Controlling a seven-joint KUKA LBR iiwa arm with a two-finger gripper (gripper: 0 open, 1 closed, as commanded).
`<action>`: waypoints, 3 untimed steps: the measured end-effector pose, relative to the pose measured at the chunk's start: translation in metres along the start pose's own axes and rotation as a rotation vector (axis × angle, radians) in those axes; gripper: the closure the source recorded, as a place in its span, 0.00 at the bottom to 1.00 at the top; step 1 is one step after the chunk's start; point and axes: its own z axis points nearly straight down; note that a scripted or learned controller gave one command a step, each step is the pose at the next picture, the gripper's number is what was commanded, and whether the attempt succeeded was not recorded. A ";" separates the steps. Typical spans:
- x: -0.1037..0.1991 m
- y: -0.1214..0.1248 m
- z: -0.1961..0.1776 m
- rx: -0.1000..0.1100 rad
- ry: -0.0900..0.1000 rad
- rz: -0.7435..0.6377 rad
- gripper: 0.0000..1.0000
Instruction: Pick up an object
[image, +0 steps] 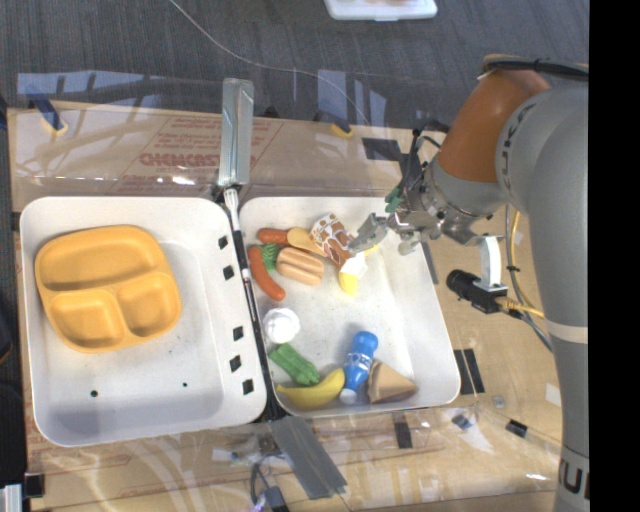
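Two white bins (60, 420) on taped bench (480, 440).

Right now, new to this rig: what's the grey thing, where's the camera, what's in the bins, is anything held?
The grey machine with the orange band is a robot arm, reaching in from the right. At its tip is a two-finger gripper, which stands over the top of the right bin, close to a patterned toy; I cannot tell whether it grips anything. The one camera sits fixed above the bench and looks down at a slant. The left bin holds a yellow tray with compartments. The right bin holds toy food: a hot dog, carrot, banana, blue bottle, green piece, white lid and brown wedge.
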 end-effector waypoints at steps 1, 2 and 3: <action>0.027 -0.098 0.106 -0.002 0.002 0.000 0.00; 0.026 -0.097 0.099 0.000 0.000 -0.006 1.00; 0.009 -0.117 0.080 -0.001 0.001 -0.113 1.00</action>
